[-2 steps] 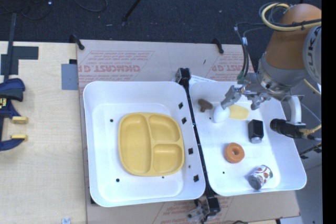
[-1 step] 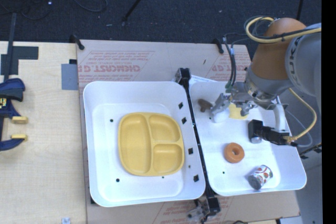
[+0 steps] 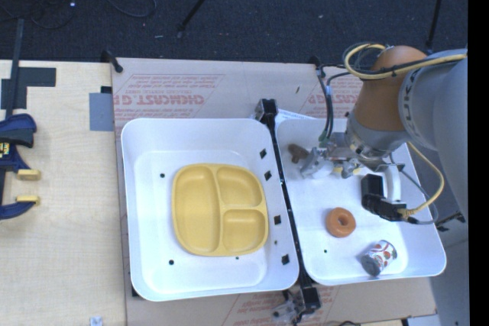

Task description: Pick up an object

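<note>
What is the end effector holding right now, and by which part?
It cannot be told. The end effector sits low in the right bin next to a small brown object, but no grasp is visible.

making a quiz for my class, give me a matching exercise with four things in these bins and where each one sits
Things:
1. yellow divided plate
2. orange donut
3. crumpled can
4. small brown object

Places:
A. right bin, near corner
B. left bin, middle
C. right bin, far left part, just left of the gripper
D. right bin, middle, below the gripper

Pairs: 1-B, 2-D, 3-A, 4-C
</note>
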`<state>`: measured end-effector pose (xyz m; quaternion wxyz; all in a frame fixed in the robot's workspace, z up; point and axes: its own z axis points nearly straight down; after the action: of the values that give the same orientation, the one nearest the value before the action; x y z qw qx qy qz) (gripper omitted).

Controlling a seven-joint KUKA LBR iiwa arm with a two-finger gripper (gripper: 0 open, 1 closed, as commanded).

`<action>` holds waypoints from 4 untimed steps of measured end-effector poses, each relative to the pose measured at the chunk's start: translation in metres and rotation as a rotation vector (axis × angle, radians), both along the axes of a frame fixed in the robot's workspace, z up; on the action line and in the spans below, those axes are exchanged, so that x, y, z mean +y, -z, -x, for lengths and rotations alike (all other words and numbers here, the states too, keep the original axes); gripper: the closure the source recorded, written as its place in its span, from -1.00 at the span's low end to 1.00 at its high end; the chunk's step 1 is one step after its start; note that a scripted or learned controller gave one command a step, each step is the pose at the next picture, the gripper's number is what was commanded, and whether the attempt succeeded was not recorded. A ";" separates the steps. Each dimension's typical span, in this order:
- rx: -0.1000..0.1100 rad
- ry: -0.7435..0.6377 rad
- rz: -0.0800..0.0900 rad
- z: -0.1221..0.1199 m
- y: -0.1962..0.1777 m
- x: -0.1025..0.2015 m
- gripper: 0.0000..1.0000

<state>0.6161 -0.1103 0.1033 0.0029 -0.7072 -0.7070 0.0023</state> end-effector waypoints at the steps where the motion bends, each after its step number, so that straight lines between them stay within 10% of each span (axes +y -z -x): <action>1: -0.002 0.004 0.000 0.000 -0.013 -0.001 1.00; 4: -0.010 -0.001 0.001 0.008 -0.162 -0.004 1.00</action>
<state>0.6078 -0.1143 0.2653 -0.0008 -0.7068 -0.7074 -0.0008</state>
